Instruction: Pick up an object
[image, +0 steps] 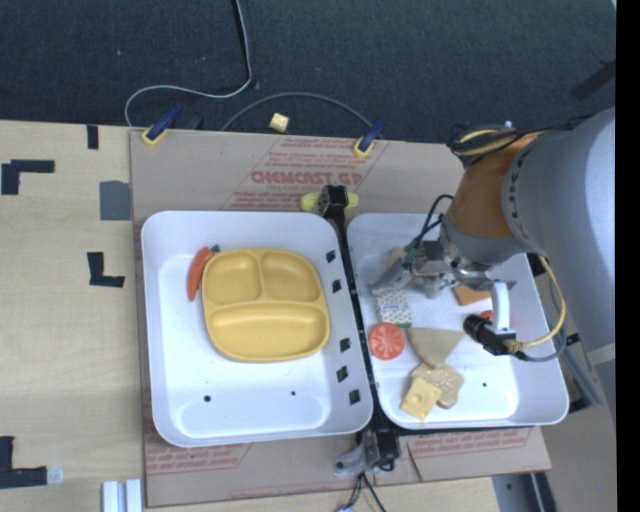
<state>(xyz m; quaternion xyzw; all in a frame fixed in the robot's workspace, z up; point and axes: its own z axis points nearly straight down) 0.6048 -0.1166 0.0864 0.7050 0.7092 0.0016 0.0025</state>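
Two white bins sit before you. Your gripper (400, 277) hangs over the right bin (530, 400), just above a patterned packet (395, 308); whether it's released or clenched, you cannot tell. A tomato slice (387, 342) lies just below the packet.

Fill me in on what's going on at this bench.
A grey robot arm with an orange band reaches in from the right over the right bin, with its gripper low near the bin's upper left part. Below it lie a tomato slice, a checkered piece, a tan wedge and yellowish chunks. Nothing is visibly held. The left bin holds a yellow divided plate with a carrot beside it.
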